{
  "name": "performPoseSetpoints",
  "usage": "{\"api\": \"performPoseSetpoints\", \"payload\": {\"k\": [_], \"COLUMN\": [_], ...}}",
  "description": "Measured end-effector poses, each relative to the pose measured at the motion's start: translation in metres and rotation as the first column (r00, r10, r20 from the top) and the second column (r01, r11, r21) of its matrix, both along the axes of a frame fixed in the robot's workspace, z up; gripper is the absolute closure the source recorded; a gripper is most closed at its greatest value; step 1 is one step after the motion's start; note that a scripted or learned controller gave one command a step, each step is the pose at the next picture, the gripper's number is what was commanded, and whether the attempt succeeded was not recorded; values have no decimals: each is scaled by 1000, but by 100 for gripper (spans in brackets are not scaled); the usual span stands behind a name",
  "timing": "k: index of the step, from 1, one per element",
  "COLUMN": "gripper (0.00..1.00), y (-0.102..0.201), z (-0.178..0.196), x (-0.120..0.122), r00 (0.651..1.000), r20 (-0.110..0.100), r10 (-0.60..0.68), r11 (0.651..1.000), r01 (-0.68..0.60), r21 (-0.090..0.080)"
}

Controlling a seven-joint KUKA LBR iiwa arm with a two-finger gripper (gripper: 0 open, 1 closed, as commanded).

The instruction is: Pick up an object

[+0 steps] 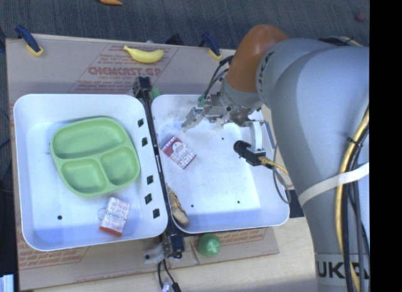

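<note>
the gripper (191, 120), jaws apparently empty and narrow, hovers at one o'clock of a light, stiff red-and-white carton (179, 151); grip its long edges.

One fixed camera looks down at a slant on both bins (25, 159) — arm (314, 96) entering from the right.

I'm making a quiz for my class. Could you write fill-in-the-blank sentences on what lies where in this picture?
1. The green tray lies in the ___ bin.
2. The claw is over the ___ bin.
3. The banana lies on the ___, beyond the bins.
4. The green ball sits ___ the bins.

Missing words: left; right; cardboard; outside
</note>
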State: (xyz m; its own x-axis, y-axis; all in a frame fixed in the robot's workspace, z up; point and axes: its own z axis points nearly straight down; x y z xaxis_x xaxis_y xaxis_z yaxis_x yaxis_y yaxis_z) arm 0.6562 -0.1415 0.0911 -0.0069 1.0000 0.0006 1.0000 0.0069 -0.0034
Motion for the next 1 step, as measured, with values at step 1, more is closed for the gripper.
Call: {"api": "performPoseSetpoints", "payload": {"k": [1], "gripper": [100], "y": [0], "z": [11], "x": [1], "r00": [1000], "r20": [1], "r10": [3], "r11": [1000], "r01": [-3], "r21": [0]}}
